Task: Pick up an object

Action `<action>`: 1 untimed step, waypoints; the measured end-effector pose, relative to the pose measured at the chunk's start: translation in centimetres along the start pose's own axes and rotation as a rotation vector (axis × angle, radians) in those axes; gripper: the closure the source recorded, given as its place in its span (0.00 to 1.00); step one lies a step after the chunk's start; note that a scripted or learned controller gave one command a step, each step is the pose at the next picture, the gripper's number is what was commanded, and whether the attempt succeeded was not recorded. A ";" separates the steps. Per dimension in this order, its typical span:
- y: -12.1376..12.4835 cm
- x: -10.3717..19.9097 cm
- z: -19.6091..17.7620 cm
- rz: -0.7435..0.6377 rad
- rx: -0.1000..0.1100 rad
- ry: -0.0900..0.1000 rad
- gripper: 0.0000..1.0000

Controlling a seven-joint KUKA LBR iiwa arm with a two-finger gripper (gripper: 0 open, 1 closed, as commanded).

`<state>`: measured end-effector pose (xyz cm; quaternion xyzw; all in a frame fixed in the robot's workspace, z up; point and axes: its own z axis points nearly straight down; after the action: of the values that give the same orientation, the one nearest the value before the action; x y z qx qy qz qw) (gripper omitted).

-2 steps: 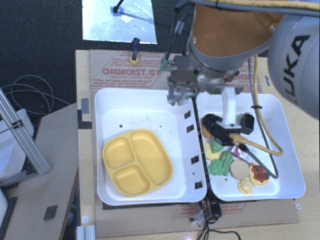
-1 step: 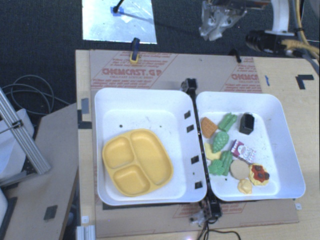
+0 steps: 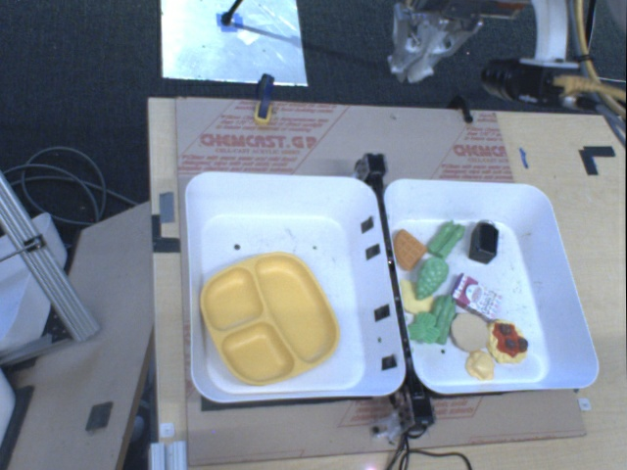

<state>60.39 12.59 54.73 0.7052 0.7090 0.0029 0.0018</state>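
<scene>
Two white bins: the left bin [image 3: 211, 213] holds a yellow divided plate [image 3: 268, 315] (three compartments); the right bin [image 3: 534, 218] holds clustered toy foods [image 3: 456, 297]. The gripper [image 3: 421, 47] hangs above, its grip unreadable.

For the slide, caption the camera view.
Gripper raised beyond the bench; toy food fills the right bin, yellow divided tray the left.

Small toy foods [image 3: 453, 297] — clustered (touching) in right bin [image 3: 563, 262].
</scene>
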 end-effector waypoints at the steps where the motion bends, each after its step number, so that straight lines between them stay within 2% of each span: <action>1: 0.0 0.0 -1.1 -0.003 -0.002 0.000 1.00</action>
<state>60.41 12.62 55.86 0.7040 0.7102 0.0039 0.0026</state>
